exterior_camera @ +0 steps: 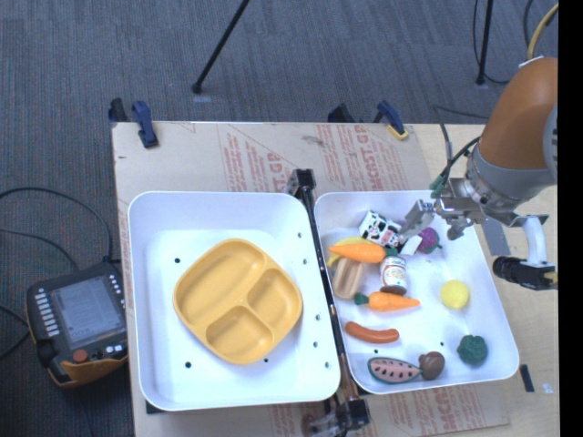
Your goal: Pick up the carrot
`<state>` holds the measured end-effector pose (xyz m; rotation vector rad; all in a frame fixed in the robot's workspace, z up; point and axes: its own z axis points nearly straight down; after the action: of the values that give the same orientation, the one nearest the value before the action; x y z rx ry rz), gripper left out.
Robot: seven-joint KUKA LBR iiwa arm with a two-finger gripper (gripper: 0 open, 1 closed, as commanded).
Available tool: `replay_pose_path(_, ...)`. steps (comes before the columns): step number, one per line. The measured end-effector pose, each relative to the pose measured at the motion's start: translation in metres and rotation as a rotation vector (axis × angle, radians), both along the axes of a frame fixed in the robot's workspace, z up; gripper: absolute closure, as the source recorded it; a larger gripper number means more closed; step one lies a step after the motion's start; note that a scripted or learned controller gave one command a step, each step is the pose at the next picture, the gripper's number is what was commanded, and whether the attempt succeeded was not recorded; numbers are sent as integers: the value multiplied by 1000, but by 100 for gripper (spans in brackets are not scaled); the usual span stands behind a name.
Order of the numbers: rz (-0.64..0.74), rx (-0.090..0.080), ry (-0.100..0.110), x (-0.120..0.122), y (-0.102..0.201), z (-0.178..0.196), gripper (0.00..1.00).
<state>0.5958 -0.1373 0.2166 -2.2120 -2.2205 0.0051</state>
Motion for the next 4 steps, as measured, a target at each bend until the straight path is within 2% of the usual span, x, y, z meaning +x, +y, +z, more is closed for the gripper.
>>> replay_pose_path(1, -126, -1, 1, -8, 41, -131, 0)
replay_pose_path(2, -151, -2, 3, -61, -7, -130, 0)
replay_pose_path(3, -76, 2, 4, -123, -8, -131, 0)
replay_pose_path(4, -89, 5, 8, -123, -10, -122, 100)
